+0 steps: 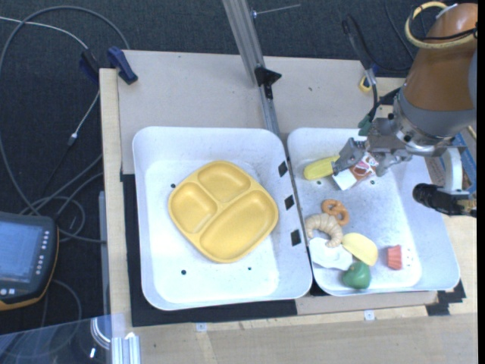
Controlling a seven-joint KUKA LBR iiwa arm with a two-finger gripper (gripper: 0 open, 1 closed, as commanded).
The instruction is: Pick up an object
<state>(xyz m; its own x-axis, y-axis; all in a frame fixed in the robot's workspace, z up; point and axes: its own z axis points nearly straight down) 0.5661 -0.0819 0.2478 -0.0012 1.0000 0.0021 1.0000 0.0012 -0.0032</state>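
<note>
White bin (447, 260), claw (356, 165) beside banana (319, 168)

Left bin (151, 279) on the tabletop (189, 89) holding a yellow divided plate (223, 211). Metal pole (241, 21) rising behind the bins. Cables (45, 112) and a handheld screen unit (24, 258) at left.

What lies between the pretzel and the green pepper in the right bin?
In the camera view, the croissant lies just below the pretzel; then a white piece and a yellow lemon-like piece lie just above the green pepper.
</note>
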